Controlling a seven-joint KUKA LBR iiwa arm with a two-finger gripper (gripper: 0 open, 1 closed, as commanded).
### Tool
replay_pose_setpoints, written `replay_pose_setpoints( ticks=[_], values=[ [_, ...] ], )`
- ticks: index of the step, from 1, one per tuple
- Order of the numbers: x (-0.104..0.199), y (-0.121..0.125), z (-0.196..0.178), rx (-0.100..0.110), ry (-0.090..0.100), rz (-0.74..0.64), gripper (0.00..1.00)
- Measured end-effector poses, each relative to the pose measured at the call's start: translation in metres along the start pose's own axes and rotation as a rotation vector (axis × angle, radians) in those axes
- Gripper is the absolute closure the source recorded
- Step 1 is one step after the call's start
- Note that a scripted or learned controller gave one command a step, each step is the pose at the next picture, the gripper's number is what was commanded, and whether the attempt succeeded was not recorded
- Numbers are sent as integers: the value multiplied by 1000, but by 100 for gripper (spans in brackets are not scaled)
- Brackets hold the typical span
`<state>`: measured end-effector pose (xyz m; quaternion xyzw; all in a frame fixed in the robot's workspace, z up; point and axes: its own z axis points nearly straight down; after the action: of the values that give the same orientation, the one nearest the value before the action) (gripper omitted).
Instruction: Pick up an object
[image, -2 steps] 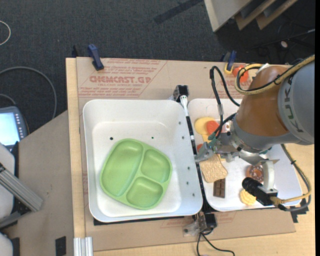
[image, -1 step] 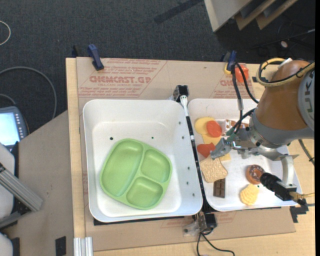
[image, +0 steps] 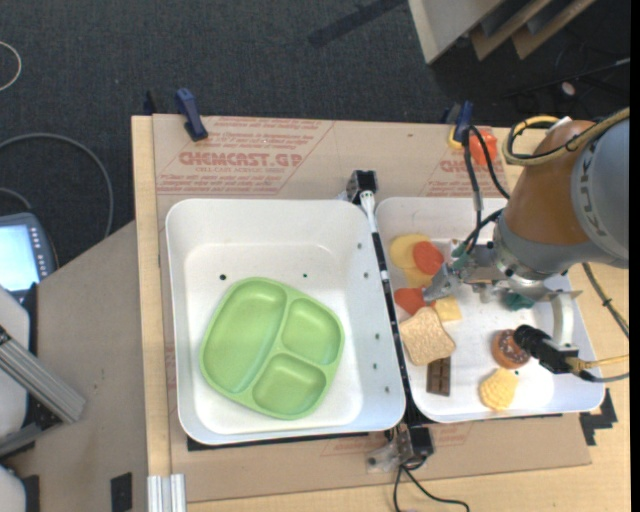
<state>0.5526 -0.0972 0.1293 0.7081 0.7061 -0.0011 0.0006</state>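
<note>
The right bin (image: 565, 392) holds several toy foods. A yellow piece (image: 404, 247) and an orange-red piece (image: 430, 257) lie at its far left. Nearer are a red piece (image: 408, 298), a toast slice (image: 427, 338), a small pale cheese wedge (image: 450, 311), a brown chocolate bar (image: 438, 375), a donut (image: 509, 347) and a yellow ridged chip (image: 499, 389). My gripper (image: 446, 283) is low in this bin, just right of the red piece and above the cheese wedge. The grey and orange arm (image: 548, 205) covers the bin's far right part.
The left bin (image: 182, 300) holds a green divided plate (image: 272, 346). A black divider (image: 385, 290) runs between the bins. Blue clamps (image: 190, 112) (image: 461, 122) grip the board's far edge. Cables (image: 575, 355) trail from the wrist over the right bin.
</note>
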Motion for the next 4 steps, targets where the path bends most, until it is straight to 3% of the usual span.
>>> replay_pose_setpoints(
  ticks=[1, 2, 3, 4],
  values=[
    [-29, -16, 45, -2, -1, 1, 0],
    [-41, 44, 19, -9, 0, -4, 0],
    [43, 4, -62, -7, 6, -11, 0],
    [91, -64, -55, 6, 6, -7, 0]
  ],
)
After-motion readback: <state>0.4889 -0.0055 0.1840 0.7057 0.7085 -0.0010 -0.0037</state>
